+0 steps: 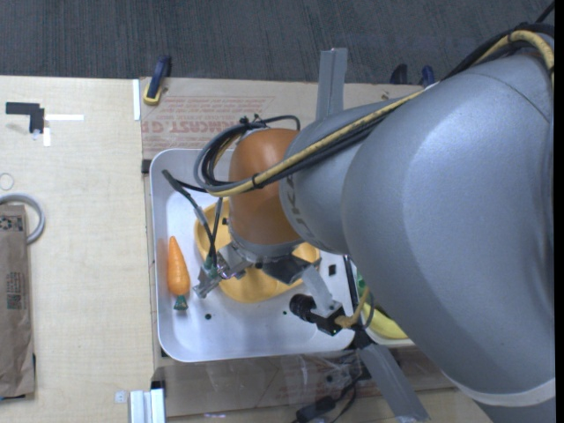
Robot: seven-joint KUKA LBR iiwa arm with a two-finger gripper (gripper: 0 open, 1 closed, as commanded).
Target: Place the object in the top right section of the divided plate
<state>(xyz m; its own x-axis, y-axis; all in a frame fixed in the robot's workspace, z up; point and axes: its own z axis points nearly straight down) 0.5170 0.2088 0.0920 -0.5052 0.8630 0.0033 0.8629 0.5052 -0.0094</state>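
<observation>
An orange toy carrot (177, 267) with a green stem end lies in the left part of the white bin (229, 342), pointing away from the camera. A yellow divided plate (248, 289) sits in the middle of the bin, mostly covered by the arm's orange wrist band (262, 188) and grey body. My gripper (208, 282) hangs low over the plate's left edge, just right of the carrot and apart from it. The plate's sections are hidden under the arm.
The big grey arm (441, 218) covers the right side and the second bin. A yellow shape (385, 326) peeks out beneath it. Cardboard (203, 113) lies behind the bin with a blue-yellow clamp (157, 79). A brown paper bag (13, 298) lies at the far left.
</observation>
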